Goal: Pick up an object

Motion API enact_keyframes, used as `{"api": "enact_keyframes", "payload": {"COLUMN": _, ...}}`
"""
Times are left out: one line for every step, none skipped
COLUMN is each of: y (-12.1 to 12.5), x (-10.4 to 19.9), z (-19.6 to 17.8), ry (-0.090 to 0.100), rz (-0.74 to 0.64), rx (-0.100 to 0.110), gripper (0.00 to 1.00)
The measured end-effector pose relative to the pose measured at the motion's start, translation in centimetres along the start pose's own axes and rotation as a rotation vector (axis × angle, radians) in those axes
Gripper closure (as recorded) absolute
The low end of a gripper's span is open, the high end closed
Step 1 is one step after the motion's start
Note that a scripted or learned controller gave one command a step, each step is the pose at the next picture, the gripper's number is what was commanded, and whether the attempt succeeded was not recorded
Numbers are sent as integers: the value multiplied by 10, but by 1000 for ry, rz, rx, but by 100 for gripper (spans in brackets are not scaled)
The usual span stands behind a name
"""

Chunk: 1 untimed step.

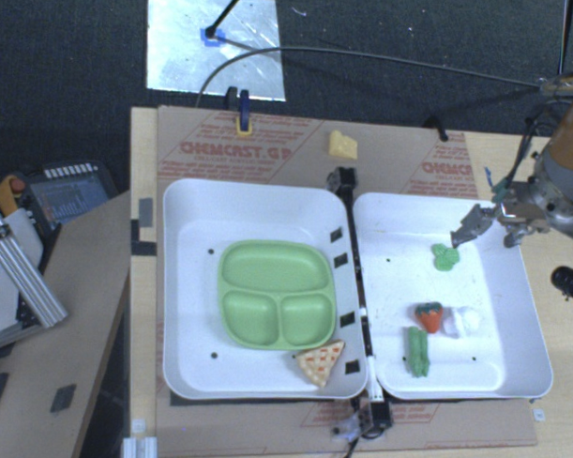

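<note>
We see the grey two-finger gripper at the upper right of the frame, over the right white bin; whether its fingers stand apart or together we cannot tell. The small green leafy toy lies just below and left of it. Lower down sit an orange-red toy and a green pod-shaped toy.
</note>
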State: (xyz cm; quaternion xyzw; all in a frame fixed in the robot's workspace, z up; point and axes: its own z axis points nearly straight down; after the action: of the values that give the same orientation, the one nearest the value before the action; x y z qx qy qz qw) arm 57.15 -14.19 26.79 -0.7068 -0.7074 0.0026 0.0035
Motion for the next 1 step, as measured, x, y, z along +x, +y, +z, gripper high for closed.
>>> {"api": "enact_keyframes", "payload": {"y": 2, "x": 0, "z": -6, "ry": -2, "rz": -2, "rx": -10, "gripper": 0}}
